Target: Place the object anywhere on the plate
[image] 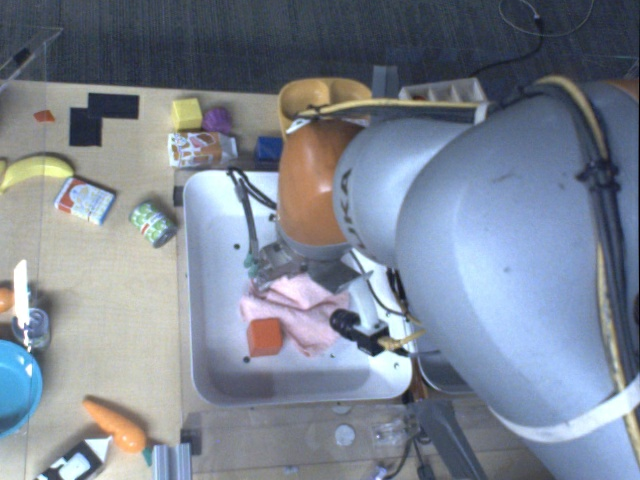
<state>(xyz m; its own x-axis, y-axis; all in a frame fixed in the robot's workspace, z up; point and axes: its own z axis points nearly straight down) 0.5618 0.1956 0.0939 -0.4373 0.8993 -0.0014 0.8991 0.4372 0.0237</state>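
A white bin (205,298) holds a crumpled pink cloth (305,313) and an orange-red block (265,337) at the cloth's lower left edge. My gripper (260,268) is low in the bin, right at the cloth's upper left corner, under the orange wrist band (310,193). The block lies apart from it, a little below. A blue plate (15,388) sits at the far left edge of the bench, partly cut off by the frame. The grey arm hides the right bin.
On the bench left of the bin lie a banana (35,171), a small carton (85,200), a green can (153,223) and a carrot (115,423). Behind the bin stand a yellow block (186,113), a printed box (202,149), a blue block (268,148) and a yellow bowl (310,96).
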